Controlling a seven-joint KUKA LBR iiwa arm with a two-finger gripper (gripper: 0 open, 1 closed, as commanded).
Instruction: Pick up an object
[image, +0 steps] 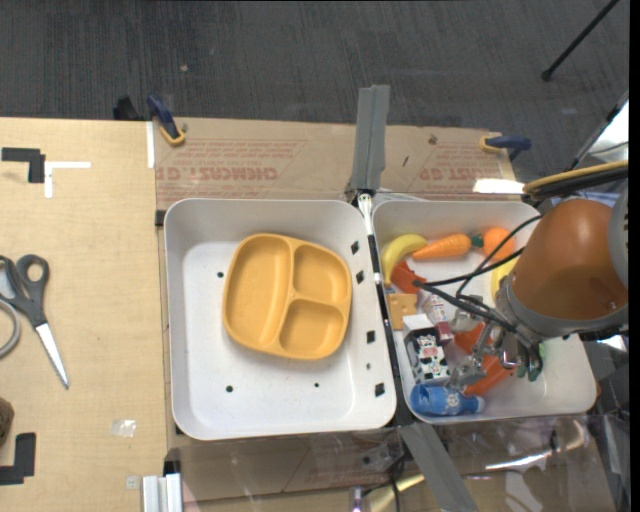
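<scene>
My gripper (478, 368) is low in the right bin (560, 395), hanging under the orange wrist band. It sits among a jumble of small objects: a white card with black print (428, 353), a blue item (440, 402) near the front wall, and red-orange pieces (490, 378) right by the fingers. Further back in the same bin lie a yellow banana (400, 248) and an orange carrot (442, 247). The arm hides the right part of this bin. Whether anything is between the fingers cannot be made out.
The left bin (195, 330) holds a yellow three-compartment plate (287, 296). Scissors (35, 310) lie on the wooden bench at far left. A grey bar (370, 140) rises behind the seam between the bins. Cables (450, 295) trail across the right bin.
</scene>
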